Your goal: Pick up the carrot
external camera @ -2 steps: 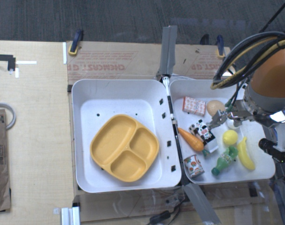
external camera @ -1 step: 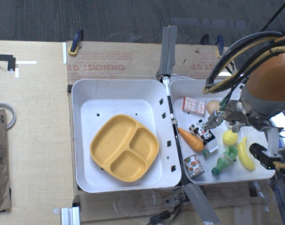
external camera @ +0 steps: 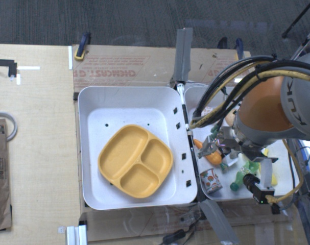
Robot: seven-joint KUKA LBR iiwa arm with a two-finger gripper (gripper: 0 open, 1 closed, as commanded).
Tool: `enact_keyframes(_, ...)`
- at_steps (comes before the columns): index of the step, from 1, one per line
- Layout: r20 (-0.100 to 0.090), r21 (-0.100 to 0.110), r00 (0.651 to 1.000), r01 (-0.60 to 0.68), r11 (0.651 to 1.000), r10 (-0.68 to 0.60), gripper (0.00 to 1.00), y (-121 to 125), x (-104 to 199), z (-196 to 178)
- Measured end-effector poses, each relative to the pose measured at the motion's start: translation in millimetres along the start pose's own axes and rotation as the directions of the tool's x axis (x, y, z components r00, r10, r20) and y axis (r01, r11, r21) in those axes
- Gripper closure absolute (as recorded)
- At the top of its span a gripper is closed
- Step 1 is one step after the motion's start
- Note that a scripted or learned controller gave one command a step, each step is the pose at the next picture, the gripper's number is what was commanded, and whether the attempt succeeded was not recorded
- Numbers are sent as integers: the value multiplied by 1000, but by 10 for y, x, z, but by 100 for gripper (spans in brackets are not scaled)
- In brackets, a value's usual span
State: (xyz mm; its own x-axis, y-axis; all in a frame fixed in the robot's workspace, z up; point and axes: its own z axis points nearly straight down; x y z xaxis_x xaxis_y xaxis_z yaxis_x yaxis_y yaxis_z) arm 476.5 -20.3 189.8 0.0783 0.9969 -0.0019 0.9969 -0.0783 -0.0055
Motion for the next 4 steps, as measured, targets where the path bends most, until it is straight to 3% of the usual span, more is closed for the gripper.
enact_keyframes(1, 2, -3, 998, 63, 998, -63, 0, 764, -290, -1290)
enact_keyframes(2, 0, -1, 990, 142, 990, -142, 0, 176, -163, -520)
enact_keyframes(3, 0, -2, 990, 142, 990, -142, 0, 177, -164, -521)
enact_keyframes(4, 0, -1, 999, 35, 999, -35, 0, 211, -86, -4)
